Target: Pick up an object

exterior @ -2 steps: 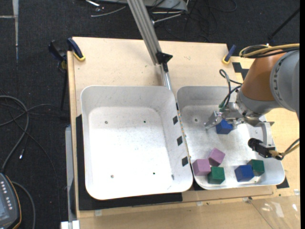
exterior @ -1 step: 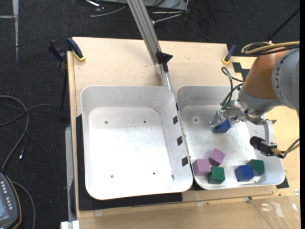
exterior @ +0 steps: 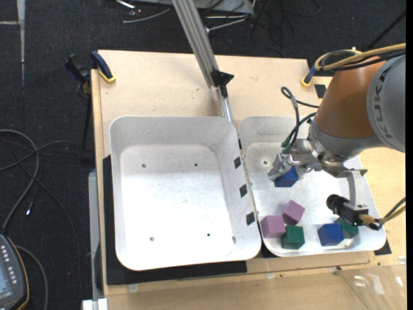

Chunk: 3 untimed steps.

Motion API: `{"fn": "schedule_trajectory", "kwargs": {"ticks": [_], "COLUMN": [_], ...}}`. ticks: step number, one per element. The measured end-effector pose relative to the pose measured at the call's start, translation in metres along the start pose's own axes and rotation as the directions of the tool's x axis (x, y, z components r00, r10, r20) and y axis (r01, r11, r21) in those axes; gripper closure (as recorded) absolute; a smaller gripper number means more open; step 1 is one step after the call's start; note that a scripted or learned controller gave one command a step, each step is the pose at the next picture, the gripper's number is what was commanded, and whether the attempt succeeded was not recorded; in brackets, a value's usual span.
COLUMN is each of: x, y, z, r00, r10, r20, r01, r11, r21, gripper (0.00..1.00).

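My gripper [exterior: 286,168] hangs over the right bin [exterior: 271,131], in its upper left part. A small blue block [exterior: 286,177] sits between its silver fingers [exterior: 277,169], and the gripper is shut on it. Below it, on the bin floor, lie two purple blocks [exterior: 293,210] [exterior: 272,225], a green block [exterior: 293,237] and a second blue block [exterior: 330,234]. Another small green piece [exterior: 350,230] lies at the bin's lower right, partly hidden by a black part of the arm.
The left bin [exterior: 171,186] stands beside the right one, and their rims meet at the middle wall [exterior: 244,179]. A slanted metal rail [exterior: 197,37] runs down to the bins' far edge. The orange wrist [exterior: 352,112] overhangs the right bin's far side.
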State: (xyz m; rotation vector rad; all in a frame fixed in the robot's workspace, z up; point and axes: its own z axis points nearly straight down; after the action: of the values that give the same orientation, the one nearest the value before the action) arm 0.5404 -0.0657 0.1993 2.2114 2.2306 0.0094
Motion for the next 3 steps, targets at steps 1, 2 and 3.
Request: {"fn": "schedule_trajectory", "kwargs": {"ticks": [1, 2, 3], "x": [-0.113, -0.023, 0.057], "y": [0.021, 0.038, 0.03], "z": [0.002, 0.005, 0.005], "r00": [1.0, 1.0, 1.0], "r10": [0.015, -0.002, -0.002], "r20": [0.008, 0.0, 0.0], "r01": [-0.015, 0.002, 0.002], "r11": [1.0, 1.0, 1.0], "r21": [0.003, 0.005, 0.007], "gripper": [1.0, 1.0, 1.0]}}
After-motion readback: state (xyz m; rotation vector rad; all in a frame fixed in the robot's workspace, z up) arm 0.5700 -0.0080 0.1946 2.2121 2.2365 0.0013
